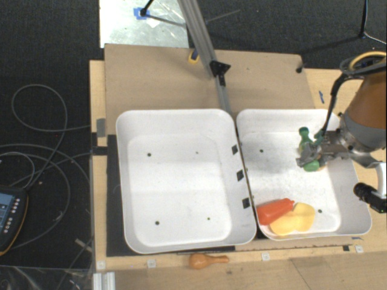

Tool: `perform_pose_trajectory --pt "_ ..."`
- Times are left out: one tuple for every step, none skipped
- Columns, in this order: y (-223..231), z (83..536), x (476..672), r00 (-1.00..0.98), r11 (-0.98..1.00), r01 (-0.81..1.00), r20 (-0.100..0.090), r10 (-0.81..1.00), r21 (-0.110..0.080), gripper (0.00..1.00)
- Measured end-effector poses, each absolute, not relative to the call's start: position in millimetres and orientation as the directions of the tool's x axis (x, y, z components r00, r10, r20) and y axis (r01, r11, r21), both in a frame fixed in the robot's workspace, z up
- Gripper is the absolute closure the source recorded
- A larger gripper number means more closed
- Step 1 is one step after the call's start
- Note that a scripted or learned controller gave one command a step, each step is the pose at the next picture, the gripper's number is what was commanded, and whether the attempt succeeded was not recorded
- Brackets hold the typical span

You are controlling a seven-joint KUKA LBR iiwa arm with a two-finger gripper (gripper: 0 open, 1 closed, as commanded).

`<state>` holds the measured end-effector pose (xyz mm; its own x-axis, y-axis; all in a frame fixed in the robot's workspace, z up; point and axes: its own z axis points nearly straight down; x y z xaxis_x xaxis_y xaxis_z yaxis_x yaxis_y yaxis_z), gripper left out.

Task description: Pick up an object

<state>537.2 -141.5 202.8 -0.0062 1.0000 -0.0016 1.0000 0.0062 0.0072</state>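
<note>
My gripper (309, 152) hangs over the right side of the right bin (266, 132), reaching in from the right. A small green object (311, 166) sits between its fingers, with green ends showing above and below them. The gripper is shut on it, and its shadow falls on the bin floor to the left. A red object (275, 209) and a yellow object (295, 219) lie touching each other in the near corner of the right bin, well below the gripper.
The left bin (130, 162) lies beside the right one, with a shared rim between them. A small orange-brown object (208, 260) rests on the bench in front of the bins. A grey pole (199, 29) slants in from the top.
</note>
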Motion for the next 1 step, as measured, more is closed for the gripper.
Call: perform_pose_trajectory --pt "-143.7 246.3 538.8 -0.006 0.006 1.0 -0.002 1.0 0.007 1.0"
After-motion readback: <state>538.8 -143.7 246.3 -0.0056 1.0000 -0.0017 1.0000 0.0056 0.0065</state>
